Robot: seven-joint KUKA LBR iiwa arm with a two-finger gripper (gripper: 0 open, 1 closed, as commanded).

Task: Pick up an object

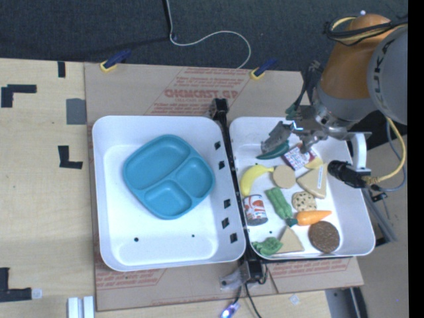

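My gripper [291,141] hangs over the back of the right bin [361,207], on the grey arm with its orange band. Just under it lie a dark teal piece [269,154] and a maroon-and-white packet [295,157]; whether either one touches the gripper is unclear. Close in front are a yellow banana [254,175], a tan round slice [283,176] and a pale wedge [315,181]. Nearer the front lie a small can [255,209], a green pickle [279,203], a cookie [303,201], a carrot [311,216] and a brown patty [324,236].
The left bin [112,197] holds a blue divided plate [169,175]. A black hinge strip [228,177] runs between the two bins. A green leafy piece [267,246] and a sandwich triangle [291,241] sit at the right bin's front. Cables hang beside the arm at the right.
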